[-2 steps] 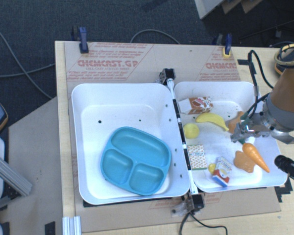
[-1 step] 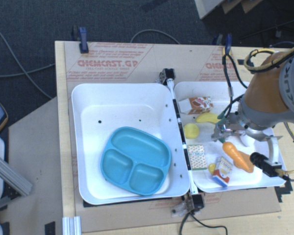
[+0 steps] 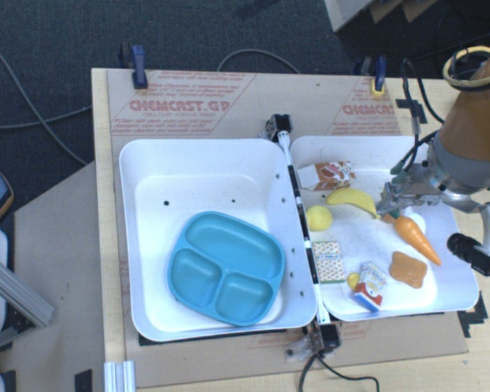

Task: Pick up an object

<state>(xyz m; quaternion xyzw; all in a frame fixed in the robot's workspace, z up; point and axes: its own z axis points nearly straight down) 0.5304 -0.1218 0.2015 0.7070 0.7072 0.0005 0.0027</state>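
1. We see two white bins side by side: the left bin holds a blue plate with three compartments.
2. The right bin holds a banana, a lemon, a carrot, a red-and-white packet, a checked packet, a brown lump and a small wrapped item.
3. The gripper sits low between the banana's right end and the carrot's top, close to both.
4. We cannot tell whether it is clenched or released, nor whether it grasps anything.
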